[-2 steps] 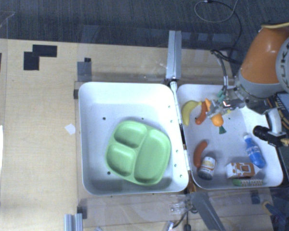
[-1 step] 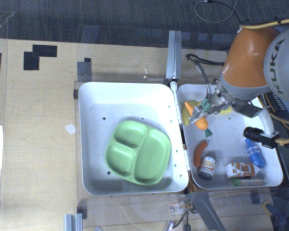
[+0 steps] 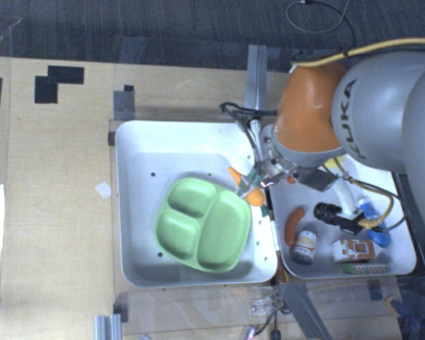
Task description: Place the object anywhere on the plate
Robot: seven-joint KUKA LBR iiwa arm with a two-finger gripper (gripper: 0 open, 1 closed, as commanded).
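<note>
Arm [image 3: 354,112] over the bins, carrot [image 3: 249,190] at the plate's edge.
We see the gripper [image 3: 258,179] at centre frame pinching the orange carrot just above the green plate [image 3: 202,225], positioned to release it there.

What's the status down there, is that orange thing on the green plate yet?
Gripper at plate's right edge, grip unclear. Orange object at gripper tip, beside green plate, not on it. Nothing blocking the plate.

I count two white bins [image 3: 127,211], one green plate [image 3: 202,224] in the left bin, one orange carrot [image 3: 245,188] at the plate's upper right edge, about five small items right of the plate.
</note>
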